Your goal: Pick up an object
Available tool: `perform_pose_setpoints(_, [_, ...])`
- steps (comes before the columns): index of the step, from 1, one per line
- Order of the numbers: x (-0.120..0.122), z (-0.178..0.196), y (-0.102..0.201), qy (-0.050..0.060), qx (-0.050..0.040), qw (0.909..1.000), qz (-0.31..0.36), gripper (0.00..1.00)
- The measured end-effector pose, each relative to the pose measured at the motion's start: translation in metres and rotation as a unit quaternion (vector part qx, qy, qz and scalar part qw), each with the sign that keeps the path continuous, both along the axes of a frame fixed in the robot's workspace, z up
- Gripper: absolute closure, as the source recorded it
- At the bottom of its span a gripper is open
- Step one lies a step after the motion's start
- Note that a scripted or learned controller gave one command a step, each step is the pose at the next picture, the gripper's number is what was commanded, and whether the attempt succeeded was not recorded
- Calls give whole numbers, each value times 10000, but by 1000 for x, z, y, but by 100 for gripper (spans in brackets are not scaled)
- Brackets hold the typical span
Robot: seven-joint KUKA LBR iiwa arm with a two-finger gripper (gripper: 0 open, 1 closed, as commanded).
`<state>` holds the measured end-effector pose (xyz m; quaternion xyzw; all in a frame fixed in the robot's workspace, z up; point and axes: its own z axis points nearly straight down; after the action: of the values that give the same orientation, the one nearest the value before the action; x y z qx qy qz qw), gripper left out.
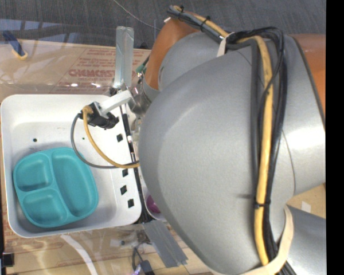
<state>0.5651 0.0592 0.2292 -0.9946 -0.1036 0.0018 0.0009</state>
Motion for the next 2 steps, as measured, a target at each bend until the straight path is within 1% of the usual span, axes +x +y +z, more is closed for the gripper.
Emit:
perform_pose_setpoints(1, [3,19,-4,-6,0,9999,111,100])
perform_pose_setpoints(2, [-43,81,-23,-28,10,9991,415,100])
